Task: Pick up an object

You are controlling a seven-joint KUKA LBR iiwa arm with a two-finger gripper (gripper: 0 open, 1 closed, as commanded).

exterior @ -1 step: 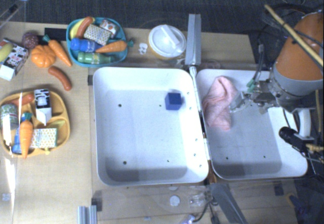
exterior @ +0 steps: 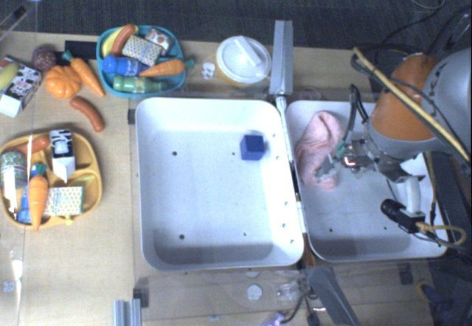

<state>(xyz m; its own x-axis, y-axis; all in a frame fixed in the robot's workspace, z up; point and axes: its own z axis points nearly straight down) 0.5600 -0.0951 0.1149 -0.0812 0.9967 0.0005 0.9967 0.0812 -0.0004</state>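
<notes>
The pink cloth (exterior: 320, 147) lies bunched in the right bin (exterior: 369, 232), hard against that bin's left wall and towards its far side, with its long axis running far to near. The gripper (exterior: 333, 164) sits at the cloth's right, near edge, touching or all but touching it, so the cloth lies just left and slightly far of the tool. Whether the gripper stands spread or closed, and whether any cloth is caught in it, I cannot tell: the tip is small, dark and blurred against the folds, and a red glint beside it adds to the muddle. The arm (exterior: 413, 118) comes in from the right, its orange band and grey body covering the right bin's far right corner, and dark cables cross that side too. The other candidate, a blue block (exterior: 253, 147), rests alone in the left bin (exterior: 184, 229), right of centre and well apart from the gripper. Toy food in a blue bowl (exterior: 140, 59) and a yellow tray (exterior: 92, 170) stands on the counter (exterior: 110, 280) outside both bins.
</notes>
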